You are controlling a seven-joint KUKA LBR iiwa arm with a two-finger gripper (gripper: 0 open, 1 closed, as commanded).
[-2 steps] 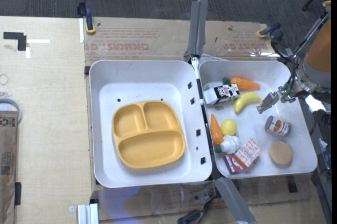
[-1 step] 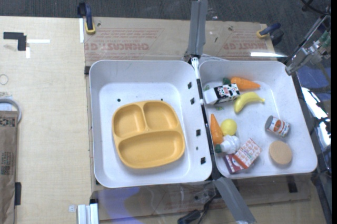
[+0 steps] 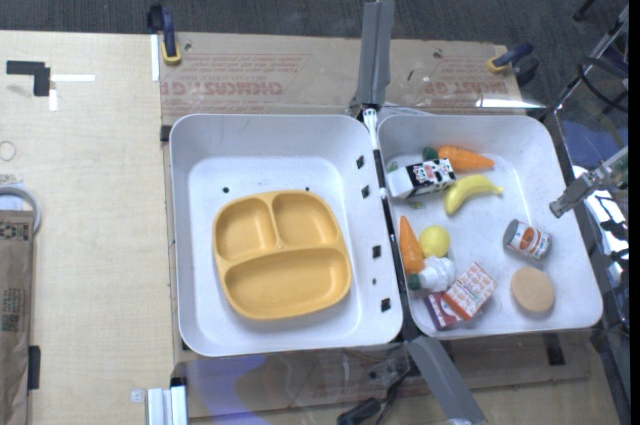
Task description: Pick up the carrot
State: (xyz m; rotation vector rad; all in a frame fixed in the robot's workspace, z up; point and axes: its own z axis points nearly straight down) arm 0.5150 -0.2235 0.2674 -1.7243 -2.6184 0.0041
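The carrot (image 3: 463,158), orange with a green leafy end pointing left, lies across the far part of the right bin (image 3: 560,153). It touches the top of a black-and-white milk carton (image 3: 424,178) and sits just above a banana (image 3: 470,193). A second orange tapered piece (image 3: 409,245) lies along the bin's left wall beside a lemon (image 3: 435,239). The gripper (image 3: 574,194) shows as a grey tip at the bin's right rim, well to the right of the carrot, with nothing seen in it.
The right bin also holds a small can (image 3: 527,241), a round tan disc (image 3: 532,291), a white garlic-like piece (image 3: 436,273) and a red-and-white packet (image 3: 463,294). A yellow divided plate (image 3: 283,254) lies in the left bin (image 3: 190,213).
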